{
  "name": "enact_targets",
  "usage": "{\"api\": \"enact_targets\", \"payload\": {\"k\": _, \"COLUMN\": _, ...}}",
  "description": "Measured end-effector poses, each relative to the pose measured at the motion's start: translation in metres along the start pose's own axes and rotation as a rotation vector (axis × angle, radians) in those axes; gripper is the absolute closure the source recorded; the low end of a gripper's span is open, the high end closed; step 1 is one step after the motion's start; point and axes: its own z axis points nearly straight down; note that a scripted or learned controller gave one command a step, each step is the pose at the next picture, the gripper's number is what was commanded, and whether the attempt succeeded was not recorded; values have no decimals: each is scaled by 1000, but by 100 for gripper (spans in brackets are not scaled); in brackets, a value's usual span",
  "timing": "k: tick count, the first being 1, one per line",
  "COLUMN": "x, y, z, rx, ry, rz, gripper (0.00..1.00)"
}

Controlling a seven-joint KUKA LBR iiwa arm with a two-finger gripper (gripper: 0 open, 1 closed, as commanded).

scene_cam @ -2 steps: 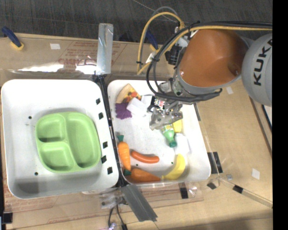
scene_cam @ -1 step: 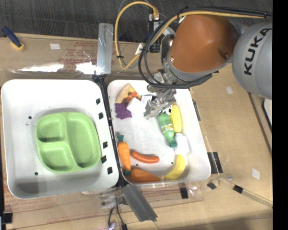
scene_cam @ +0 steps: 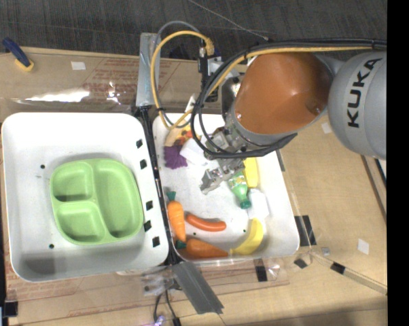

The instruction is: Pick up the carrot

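Note:
The carrot [scene_cam: 176, 220] is a short orange piece with a green tip. It lies along the left wall of the right bin [scene_cam: 280, 202], towards the front. My gripper [scene_cam: 215, 179] hangs over the middle of that bin, up and to the right of the carrot and apart from it. Nothing shows in its grasp. The arm's orange band [scene_cam: 279, 94] covers the bin's back right part.
Around the carrot lie a red pepper [scene_cam: 206, 223], a longer orange vegetable [scene_cam: 203, 248] and a banana [scene_cam: 253, 237]. A green bottle [scene_cam: 240, 193], a yellow piece [scene_cam: 251, 172] and a purple item [scene_cam: 174, 157] sit nearer the gripper. The left bin [scene_cam: 21, 148] holds a green divided plate [scene_cam: 96, 200].

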Motion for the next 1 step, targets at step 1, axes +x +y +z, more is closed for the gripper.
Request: {"api": "enact_targets", "payload": {"k": 1, "x": 77, "y": -20, "z": -23, "rx": 4, "ry": 3, "rz": -117, "gripper": 100}}
